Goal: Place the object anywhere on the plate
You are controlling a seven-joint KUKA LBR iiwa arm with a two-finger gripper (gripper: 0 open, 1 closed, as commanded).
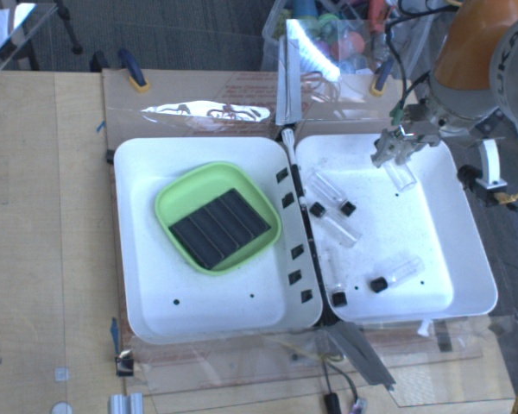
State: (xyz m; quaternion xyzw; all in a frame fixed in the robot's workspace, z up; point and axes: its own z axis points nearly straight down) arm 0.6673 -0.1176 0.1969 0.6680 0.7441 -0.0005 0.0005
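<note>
A green square plate (171, 198) lies in the left bin (147, 300), and a black ridged slab (218, 228) rests flat on it. In the right bin (466, 266) lie several clear tubes with black caps: one (326, 188) near the divider, another (338, 229) just below it, and a third (401, 272) toward the front. My gripper (394, 158) hangs over the right bin's far edge, well right of the plate. A small clear piece (403, 176) shows just under it; whether it is held is unclear.
A hinged divider with black clips (292, 231) runs between the bins. A loose black cap (337, 298) lies at the right bin's front left. A crate of coloured items (345, 7) stands behind the bench. Cables (414, 24) trail from the arm.
</note>
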